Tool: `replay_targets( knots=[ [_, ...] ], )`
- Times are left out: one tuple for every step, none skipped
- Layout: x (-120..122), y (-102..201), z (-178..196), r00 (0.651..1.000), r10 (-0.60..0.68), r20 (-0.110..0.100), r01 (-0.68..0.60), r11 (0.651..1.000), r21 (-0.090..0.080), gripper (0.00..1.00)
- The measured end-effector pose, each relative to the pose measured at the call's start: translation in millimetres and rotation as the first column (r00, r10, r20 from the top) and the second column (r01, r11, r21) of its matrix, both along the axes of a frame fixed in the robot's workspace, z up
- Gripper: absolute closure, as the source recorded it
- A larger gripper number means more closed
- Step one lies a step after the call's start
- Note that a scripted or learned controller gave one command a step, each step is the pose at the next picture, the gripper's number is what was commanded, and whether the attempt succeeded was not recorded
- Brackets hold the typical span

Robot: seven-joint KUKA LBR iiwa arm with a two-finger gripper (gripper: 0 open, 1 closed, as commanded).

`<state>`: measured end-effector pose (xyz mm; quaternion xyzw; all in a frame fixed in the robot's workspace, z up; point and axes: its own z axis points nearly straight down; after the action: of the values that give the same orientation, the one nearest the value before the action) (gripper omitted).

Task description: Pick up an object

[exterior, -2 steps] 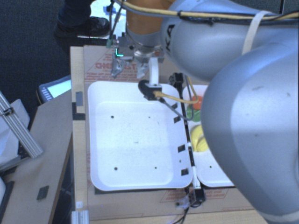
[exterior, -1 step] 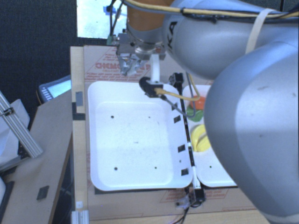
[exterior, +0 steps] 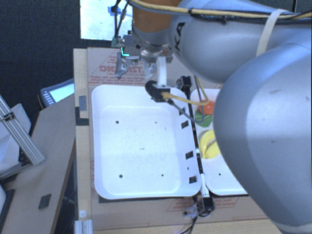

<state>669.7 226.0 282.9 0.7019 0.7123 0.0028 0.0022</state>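
1. The grey KUKA arm (exterior: pixel 253 130) filled the right half of the frame. It swept from the lower right up to the orange band (exterior: pixel 156 9) at top centre, where the wrist pointed downward.
2. The shallow white plastic left bin (exterior: pixel 141 150) lay in the middle of the frame, its floor showing a few small dark specks.
3. The shallow white plastic right bin (exterior: pixel 222 179) sat just beside it, mostly hidden under the arm.
4. The things to pick lay close together in that right bin, at centre right: a rounded yellow object (exterior: pixel 208 144), a small green object (exterior: pixel 202 119) and a small orange object (exterior: pixel 208 107).
5. The two-finger gripper (exterior: pixel 134 71) hung at upper centre, above the left bin's far rim and well apart from those objects. Nothing was seen in it, and whether it was open or closed could not be told.
6. The step appeared to be the approach, with no pick yet made. The next move would call for carrying the gripper toward the frame's right, over one object, then lowering onto it.
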Motion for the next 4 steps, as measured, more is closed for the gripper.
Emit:
replay_targets(
  knots=[
    [-4.1, -67.4, -175.3, 1.000, -0.020, -0.020, 0.020, 1.000, -0.006, 0.00],
    [-1.0, -108.7, -199.4, 1.000, -0.017, -0.008, 0.017, 1.000, -0.002, 0.00],
    [0.1, -70.7, -128.1, 1.000, -0.008, 0.000, 0.008, 1.000, 0.002, 0.00],
    [0.0, -72.7, -121.1, 1.000, -0.010, -0.002, 0.010, 1.000, 0.001, 1.00]
  ],
)
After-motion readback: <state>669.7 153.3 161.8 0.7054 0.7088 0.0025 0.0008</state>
